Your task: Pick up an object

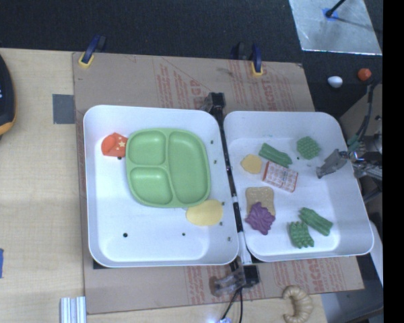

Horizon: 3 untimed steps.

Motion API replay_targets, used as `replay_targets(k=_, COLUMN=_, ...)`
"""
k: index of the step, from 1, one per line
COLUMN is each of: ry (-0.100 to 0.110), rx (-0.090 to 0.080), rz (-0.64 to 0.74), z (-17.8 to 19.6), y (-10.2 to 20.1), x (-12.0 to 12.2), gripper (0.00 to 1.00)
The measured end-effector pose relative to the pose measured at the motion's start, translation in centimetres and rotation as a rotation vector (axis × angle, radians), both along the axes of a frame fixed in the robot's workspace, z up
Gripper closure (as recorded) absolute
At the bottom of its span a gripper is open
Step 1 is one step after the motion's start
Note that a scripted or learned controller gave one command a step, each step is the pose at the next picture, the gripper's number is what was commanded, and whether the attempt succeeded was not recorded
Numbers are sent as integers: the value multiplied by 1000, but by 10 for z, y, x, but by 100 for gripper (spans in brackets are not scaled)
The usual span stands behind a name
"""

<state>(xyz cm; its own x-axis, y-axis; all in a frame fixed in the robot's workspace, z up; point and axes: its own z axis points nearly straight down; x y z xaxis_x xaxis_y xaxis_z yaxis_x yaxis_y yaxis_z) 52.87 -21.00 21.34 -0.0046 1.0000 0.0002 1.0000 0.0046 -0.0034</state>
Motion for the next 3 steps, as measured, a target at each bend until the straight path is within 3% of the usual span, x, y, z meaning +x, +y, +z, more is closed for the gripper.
replay_targets(k=1, ry=-5, rx=0, rz=9, z=-126, y=52, x=102, gripper=0)
replay_targets(k=2, ry=7, rx=3, rz=4, z=-122, y=109, x=32, gripper=0)
replay_targets(k=3, ry=3, rx=-1, rz=3, z=-111, y=105, x=35, gripper=100)
